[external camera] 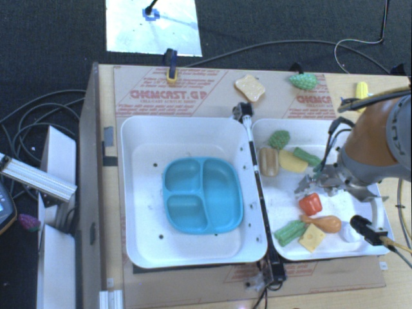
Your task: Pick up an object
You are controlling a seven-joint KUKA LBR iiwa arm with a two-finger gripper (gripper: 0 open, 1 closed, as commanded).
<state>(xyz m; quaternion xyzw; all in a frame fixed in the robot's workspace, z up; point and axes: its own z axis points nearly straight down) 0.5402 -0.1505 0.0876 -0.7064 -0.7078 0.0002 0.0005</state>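
Observation:
The right bin (370,250) holds several toy foods. At its back lie a green leafy piece (279,139), a brown roll (268,161), a yellow piece (293,164) and a green stick (307,155). Toward the front lie a red pepper (311,204), an orange carrot (326,223), a green pod (290,232) and a yellow cheese wedge (313,239). My gripper (313,183) hangs low over the middle of this bin, just above the red pepper and right of the yellow piece. Nothing visible is held in it.
The left bin (145,147) holds a blue divided plate (202,194). On the bench behind the bins lie a bread slice (250,87), a green toy (303,81) and a yellow item (362,90). A blue and yellow clamp (171,66) sits at the back edge.

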